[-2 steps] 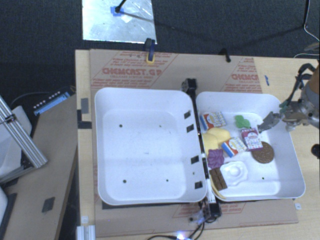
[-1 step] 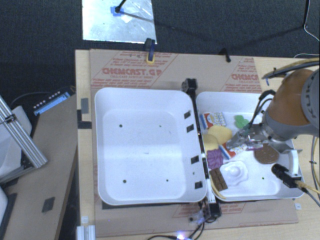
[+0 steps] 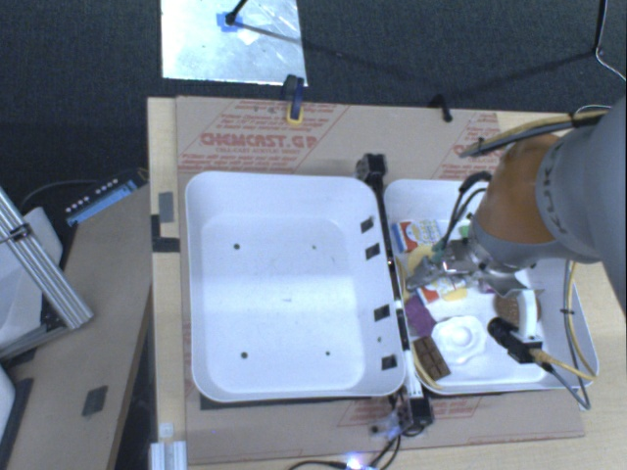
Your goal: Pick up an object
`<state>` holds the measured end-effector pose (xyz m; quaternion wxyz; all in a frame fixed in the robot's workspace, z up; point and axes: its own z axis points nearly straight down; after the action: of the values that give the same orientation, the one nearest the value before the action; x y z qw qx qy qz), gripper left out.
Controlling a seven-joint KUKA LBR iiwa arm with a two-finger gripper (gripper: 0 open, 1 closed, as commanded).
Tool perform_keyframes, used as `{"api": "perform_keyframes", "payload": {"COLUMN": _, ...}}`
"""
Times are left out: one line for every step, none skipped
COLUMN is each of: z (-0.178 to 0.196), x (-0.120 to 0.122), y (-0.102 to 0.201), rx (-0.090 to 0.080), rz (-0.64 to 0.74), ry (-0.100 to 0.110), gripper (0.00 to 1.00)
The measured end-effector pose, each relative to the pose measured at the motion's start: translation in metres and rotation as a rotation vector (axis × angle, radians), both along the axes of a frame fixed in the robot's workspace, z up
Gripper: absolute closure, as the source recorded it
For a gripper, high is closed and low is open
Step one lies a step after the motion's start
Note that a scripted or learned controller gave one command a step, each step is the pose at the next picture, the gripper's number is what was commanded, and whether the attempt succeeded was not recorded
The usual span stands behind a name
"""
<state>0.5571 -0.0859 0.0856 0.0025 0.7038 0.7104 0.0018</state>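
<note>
While nothing can be seen lifted yet, the task looks to be at its reaching stage. At the left of the frame, the surface (image 3: 118, 262) carries a metal rail and a small dark strip, well apart from the work. Moving right, the left bin (image 3: 284, 282) takes the middle of the frame, a shallow white tray with only small dark specks on its floor. Along its right wall a row of dark clips marks the divide from the right bin (image 3: 421, 196), which sits touching it.

In the right bin lie the candidates for picking: a red and white packet (image 3: 419, 232) near the top, a purple piece (image 3: 419, 313) just below the middle, a brown block (image 3: 430, 356) at the lower left corner, and a white round object (image 3: 458, 339) just beside the block. Above these, at the right of the frame, the grey arm with its orange band comes down over the bin, and the claw (image 3: 446, 274) hangs low among the items, near the purple piece. Whether the claw is spread or pressed together cannot be told from this slant, and no object can be seen caught in it. By my reading, the grasp and the lift are both left to do.
</note>
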Motion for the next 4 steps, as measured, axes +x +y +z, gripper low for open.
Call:
{"api": "perform_keyframes", "payload": {"z": 0.076, "x": 0.055, "y": 0.004, "rx": -0.001, "rz": -0.002, "ry": -0.008, "gripper": 0.00}}
{"api": "perform_keyframes", "payload": {"z": 0.124, "x": 0.043, "y": 0.050, "rx": 0.002, "rz": 0.000, "ry": 0.000, "gripper": 0.00}}
{"api": "perform_keyframes", "payload": {"z": 0.105, "x": -0.010, "y": 0.108, "rx": 0.004, "rz": 0.000, "ry": 0.010, "gripper": 0.00}}
{"api": "perform_keyframes", "payload": {"z": 0.174, "x": -0.007, "y": 0.166, "rx": 0.005, "rz": 0.002, "ry": -0.002, "gripper": 0.00}}
